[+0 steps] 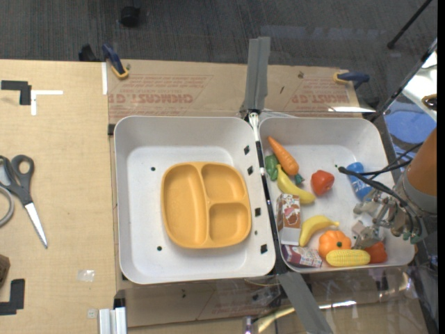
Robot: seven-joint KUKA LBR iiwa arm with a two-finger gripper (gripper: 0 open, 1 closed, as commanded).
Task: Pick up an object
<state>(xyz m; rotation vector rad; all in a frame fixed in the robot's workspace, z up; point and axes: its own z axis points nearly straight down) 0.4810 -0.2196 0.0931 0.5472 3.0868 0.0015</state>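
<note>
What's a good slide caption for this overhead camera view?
Gripper low in the right bin beside toy food; yellow tray in the left bin.

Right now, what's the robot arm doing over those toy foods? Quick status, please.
Gripper low in right bin, near corner. Nothing seen held. Corn and red piece just beneath; orange alongside, crowded.

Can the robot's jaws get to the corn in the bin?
Probably yes. The gripper hangs in the right bin, just above and right of the corn. Nothing covers the corn, though an orange and a red piece crowd it on both sides.
</note>
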